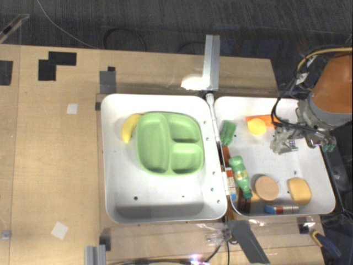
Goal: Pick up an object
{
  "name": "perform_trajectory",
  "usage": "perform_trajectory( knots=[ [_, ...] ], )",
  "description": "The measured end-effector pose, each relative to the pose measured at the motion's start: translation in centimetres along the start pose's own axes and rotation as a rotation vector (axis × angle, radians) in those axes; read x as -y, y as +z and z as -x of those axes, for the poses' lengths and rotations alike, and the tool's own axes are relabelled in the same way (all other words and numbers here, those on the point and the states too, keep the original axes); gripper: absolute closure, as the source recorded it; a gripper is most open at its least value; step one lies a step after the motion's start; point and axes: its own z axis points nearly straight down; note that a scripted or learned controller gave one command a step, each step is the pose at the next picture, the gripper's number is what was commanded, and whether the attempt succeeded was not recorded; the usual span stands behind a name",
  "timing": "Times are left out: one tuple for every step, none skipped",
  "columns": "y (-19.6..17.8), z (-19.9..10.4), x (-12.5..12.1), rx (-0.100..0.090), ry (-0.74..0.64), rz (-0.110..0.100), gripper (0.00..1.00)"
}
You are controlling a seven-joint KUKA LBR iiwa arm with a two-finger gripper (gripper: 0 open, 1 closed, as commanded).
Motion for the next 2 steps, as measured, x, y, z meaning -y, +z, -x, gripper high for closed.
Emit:
perform_trajectory(
  knots=[
    [0.1,0.0,-0.3,-0.002,-0.004,0.002,0.00],
    [5.3,-6.2,-5.6,0.012,0.113,-0.003,0.00]
  ],
)
